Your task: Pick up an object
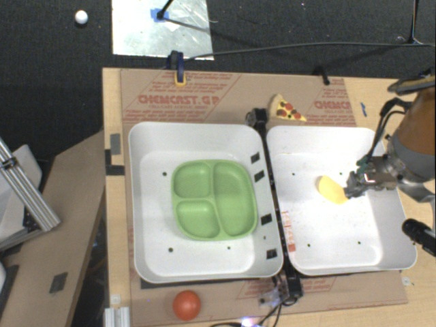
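- Dark metal pincer (pixel 355 184) sits low in the right bin (pixel 340 251), at the yellow object's 3 o'clock edge; whether it is wide, narrow or gripping, I cannot tell.
- Yellow object (pixel 332 189) lies near the bin's middle, touching or just beside the pincer tip.
- It looks small, rounded and smooth, probably a light plastic toy: likely to slip or roll under a glancing pinch.
- Best hold, I judge: across its short width, centred.
- At 9 o'clock, the left bin (pixel 146 182) holds a green tray (pixel 213 199).
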Controlling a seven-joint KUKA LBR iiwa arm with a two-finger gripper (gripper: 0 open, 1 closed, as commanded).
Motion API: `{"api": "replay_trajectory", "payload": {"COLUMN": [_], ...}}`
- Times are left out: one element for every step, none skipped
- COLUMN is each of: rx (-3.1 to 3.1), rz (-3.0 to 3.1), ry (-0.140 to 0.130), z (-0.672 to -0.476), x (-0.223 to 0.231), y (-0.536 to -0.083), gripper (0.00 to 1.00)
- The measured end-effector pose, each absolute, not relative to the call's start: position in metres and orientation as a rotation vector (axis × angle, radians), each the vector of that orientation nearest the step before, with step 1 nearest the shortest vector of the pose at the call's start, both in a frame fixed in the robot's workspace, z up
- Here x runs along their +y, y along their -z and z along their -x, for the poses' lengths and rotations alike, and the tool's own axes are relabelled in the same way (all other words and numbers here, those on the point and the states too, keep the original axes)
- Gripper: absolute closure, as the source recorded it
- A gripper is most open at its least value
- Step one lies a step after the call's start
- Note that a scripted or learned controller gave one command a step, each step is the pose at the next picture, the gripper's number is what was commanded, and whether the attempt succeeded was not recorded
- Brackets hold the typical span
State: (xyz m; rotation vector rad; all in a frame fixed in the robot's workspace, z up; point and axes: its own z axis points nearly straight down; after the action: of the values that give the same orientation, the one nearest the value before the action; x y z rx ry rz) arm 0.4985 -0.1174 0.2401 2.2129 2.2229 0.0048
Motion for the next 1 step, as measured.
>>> {"api": "replay_trajectory", "payload": {"rx": [2.232], "rz": [-2.210], "ry": [-0.005], "z": [-0.5121], "x": [-0.0644], "y": [-0.2479], "gripper": [1.00]}}
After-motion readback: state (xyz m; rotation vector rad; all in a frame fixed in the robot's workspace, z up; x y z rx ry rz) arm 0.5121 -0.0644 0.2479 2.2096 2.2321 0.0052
